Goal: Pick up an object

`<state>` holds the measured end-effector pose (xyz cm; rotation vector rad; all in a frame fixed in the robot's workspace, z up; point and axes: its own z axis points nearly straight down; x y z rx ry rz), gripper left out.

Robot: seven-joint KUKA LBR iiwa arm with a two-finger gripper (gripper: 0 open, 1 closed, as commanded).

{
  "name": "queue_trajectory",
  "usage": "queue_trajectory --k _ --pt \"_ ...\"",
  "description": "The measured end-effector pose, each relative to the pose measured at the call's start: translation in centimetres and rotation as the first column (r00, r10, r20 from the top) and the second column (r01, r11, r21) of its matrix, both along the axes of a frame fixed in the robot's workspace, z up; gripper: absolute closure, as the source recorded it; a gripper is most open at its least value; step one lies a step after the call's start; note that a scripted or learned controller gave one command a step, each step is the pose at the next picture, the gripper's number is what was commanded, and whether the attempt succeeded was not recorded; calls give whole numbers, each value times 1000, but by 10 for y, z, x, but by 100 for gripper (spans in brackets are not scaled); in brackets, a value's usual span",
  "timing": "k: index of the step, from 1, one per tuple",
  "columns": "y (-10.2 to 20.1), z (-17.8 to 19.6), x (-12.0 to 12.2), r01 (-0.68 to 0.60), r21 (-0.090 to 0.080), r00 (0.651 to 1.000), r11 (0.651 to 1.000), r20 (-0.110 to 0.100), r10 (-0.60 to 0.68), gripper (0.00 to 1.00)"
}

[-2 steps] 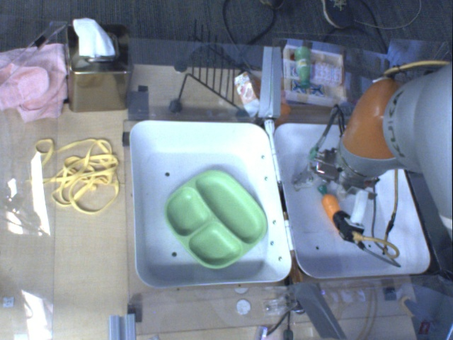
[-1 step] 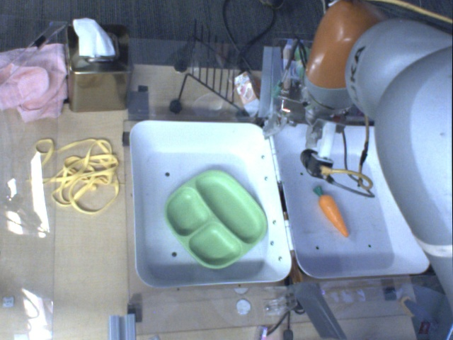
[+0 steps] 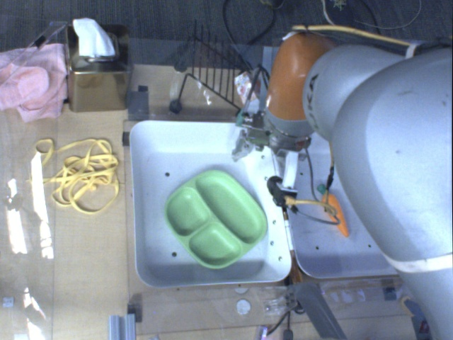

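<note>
Green plastic fills the middle of the left bin [image 3: 152,190]: a three-part divided plate [image 3: 216,217], lying flat with its near edge close to the bin's front wall. It is the obvious thing for me to lift on that side. A second candidate, a small orange object [image 3: 338,217], lies in the right bin [image 3: 354,261], close to that bin's left wall, with a thin cable running just beside it.

By my reading I am at the approach step, not the grasp. My claw [image 3: 244,142] hangs over the left bin's back right corner, under my orange wrist band, and nothing shows between its tips. They are small and blurred against the white wall, so I cannot tell how wide they stand.

Relative to my claw, the plate sits toward the bin's front and a little toward its left wall, near but apart. Its back right rim is the closest part.

The next move, as I judge it, calls for travel toward the front, then a descent so one tip goes outside the raised rim and the other inside a compartment. The plate is broad and shallow, so only the rim offers a pinch, and smooth plastic could slip out as I rise.
</note>
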<state>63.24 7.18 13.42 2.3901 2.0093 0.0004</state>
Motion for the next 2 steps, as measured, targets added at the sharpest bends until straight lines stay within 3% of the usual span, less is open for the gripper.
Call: queue_trajectory --k 1,2 --pt "78 189 18 224 16 975 974 -9 -224 0" --pt "140 -9 17 363 15 932 932 -13 -363 0"
